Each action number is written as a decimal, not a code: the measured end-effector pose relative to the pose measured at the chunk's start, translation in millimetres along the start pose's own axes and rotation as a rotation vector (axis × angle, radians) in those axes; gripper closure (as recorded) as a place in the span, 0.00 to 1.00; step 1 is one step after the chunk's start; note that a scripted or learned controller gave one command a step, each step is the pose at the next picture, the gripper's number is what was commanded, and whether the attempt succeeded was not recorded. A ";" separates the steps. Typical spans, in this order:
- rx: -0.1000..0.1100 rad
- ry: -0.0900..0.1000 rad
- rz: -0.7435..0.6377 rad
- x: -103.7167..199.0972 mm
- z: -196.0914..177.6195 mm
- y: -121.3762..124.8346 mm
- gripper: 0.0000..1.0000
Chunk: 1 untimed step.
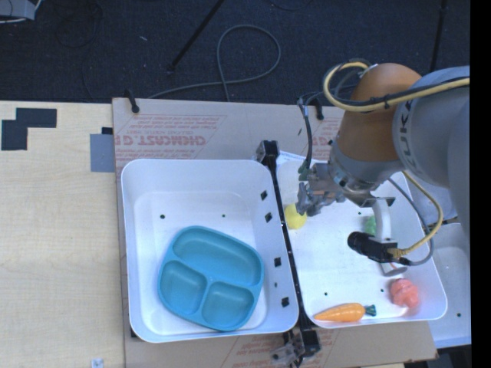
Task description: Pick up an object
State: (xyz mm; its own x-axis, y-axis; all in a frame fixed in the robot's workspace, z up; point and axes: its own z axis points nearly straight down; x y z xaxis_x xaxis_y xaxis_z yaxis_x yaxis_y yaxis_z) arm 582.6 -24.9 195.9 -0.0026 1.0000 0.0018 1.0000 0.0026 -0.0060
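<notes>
Looking down on your bench, you see two white bins side by side, with the arm (pixel 399 129) reaching in from the right over the right bin (pixel 349 282). The gripper (pixel 308 203) hangs low at that bin's upper left corner, close to the divider between the two bins. Just beside its tip, on the left and a little below, sits a small yellow object (pixel 294 219), pressed up near the bin's left wall; it appears to touch the gripper's tip, but you cannot tell from this angle whether it lies between the fingers or just beside them, nor whether the jaws are open or closed, since the wrist and cabling cover them. A yellow cable (pixel 341 79) loops over the orange band above the wrist. Further right in the same bin you can make out a small green object (pixel 370 225), partly hidden behind a white part of the arm's gear. Near the bin's lower right corner lies a pink object (pixel 404 292), and along the bottom edge lies a toy carrot (pixel 343 312), orange with a green end pointing right, well apart from the gripper. In the left bin (pixel 146 182) a blue divided plate (pixel 210 277) with three compartments rests flat in the lower part.
</notes>
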 end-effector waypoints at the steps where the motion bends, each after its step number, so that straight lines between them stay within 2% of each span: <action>1: 0.001 0.000 0.000 45.9 4.3 -19.6 1.00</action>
State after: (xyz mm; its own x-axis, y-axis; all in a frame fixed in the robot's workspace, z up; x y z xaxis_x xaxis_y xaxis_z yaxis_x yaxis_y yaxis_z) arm 562.8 21.0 191.8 -0.0028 1.0000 0.0014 1.0000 0.0028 -0.0070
